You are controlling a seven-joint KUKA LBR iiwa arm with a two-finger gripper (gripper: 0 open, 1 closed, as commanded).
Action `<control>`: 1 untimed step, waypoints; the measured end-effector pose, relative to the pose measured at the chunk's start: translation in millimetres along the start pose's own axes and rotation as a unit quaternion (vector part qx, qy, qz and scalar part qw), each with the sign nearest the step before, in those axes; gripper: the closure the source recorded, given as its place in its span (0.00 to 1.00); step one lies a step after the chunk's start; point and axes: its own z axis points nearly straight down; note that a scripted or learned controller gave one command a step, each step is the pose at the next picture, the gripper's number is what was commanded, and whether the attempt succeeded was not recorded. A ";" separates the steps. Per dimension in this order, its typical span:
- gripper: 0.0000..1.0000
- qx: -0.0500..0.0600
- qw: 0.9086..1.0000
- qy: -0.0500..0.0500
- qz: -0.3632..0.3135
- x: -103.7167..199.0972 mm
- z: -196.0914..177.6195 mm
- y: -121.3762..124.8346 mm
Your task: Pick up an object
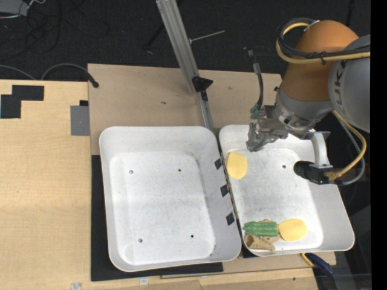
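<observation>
Camera view | hand (259, 139) grip unclear | smooth yellow oval (237, 165) | speckled white bin (329, 219)

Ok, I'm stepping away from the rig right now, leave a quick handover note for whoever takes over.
Gripper: hovering over the far end of the right bin, nothing seen between its fingers; open or shut is not clear from this angle.
Things: one yellow piece lies by the right bin's left wall, just below and left of the gripper. A second yellow piece, a green item and a tan item sit bunched at the near end of the same bin.
Done: no pick yet.
Left: grasp one object and lift it; the nearest yellow piece looks like the likely target.
</observation>
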 end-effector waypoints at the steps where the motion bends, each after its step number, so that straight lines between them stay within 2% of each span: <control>1: 1.00 0.001 1.000 -0.001 0.001 43.6 12.9 3.5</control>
